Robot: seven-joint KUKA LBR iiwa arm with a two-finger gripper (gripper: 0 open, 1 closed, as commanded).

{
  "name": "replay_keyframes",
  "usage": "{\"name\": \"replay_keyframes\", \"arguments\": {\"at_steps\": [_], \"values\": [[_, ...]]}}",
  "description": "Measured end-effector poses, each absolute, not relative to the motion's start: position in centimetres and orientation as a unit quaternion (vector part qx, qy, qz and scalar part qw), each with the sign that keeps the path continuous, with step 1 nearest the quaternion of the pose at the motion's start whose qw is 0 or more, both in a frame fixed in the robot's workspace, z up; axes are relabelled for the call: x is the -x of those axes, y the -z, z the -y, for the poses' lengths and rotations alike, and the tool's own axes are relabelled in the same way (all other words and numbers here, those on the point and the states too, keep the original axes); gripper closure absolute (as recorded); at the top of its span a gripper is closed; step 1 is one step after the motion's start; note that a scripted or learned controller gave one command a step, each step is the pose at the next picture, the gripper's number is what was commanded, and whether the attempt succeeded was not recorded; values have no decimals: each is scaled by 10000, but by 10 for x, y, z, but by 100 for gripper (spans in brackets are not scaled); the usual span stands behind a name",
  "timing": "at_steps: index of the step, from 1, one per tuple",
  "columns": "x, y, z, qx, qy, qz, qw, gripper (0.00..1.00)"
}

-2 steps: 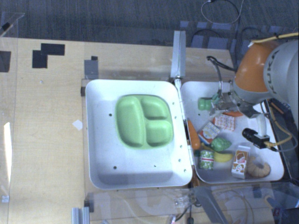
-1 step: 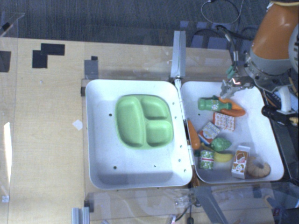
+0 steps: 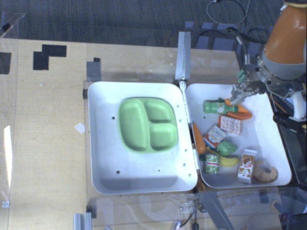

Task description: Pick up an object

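Observation:
My gripper hangs over the back of the right bin, just above and to the right of a green bottle that lies on its side. An orange carrot lies against the bottle, directly under the gripper's tip. Below them are a red-and-white box, a small printed packet, a green leafy toy, a yellow banana, a green can, a small carton and a brown doughnut. I see nothing held in the gripper.
The left bin holds a green divided plate. A second orange piece lies along the right bin's left wall. A metal divider post stands between the bins at the back. Cables trail behind the arm.

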State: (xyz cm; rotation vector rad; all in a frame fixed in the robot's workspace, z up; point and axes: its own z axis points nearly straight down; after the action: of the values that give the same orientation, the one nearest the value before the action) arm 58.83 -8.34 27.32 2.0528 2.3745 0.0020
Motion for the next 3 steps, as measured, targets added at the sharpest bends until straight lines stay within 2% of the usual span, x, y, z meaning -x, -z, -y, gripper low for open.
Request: {"name": "replay_keyframes", "arguments": {"at_steps": [1,2,3], "values": [[-591,-283,82,-6513,-14,-7588,29,100],[-544,-288,65,-6874,-6,-7263,9,100],[-544,-290,11,-6907,-4,-7231,8,100]]}}
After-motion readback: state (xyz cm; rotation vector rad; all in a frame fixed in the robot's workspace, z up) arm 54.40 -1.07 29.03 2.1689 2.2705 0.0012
